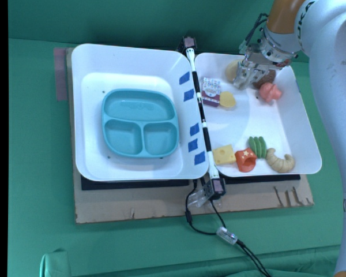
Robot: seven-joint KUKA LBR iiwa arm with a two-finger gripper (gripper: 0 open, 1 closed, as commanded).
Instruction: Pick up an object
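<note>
**Hand low over the far end of the right bin**

We see the arm [328,33] reach in from the right and end in the hand [246,78], which hangs over the far part of the right bin [303,128]; we cannot tell how its fingers stand, and we see nothing clearly between them.

Right at the hand lie three things: a yellow piece [232,71] just to its left, partly hidden by it; a dark brown piece [265,77] just to its right; and a pink toy [269,92] touching or nearly touching that brown piece, slightly nearer to us.

A small box [211,90] and a yellow round [227,100] sit side by side near the divider, a little nearer than the hand and to its left.

Well apart from the hand, along the bin's near edge, we find a cheese wedge [224,154], a red pepper [245,160], green beans [257,145] and a croissant [280,161], all close together.

The left bin [92,68] holds a teal plate [140,123] with three compartments; both bins rest on the green counter [46,229].
</note>
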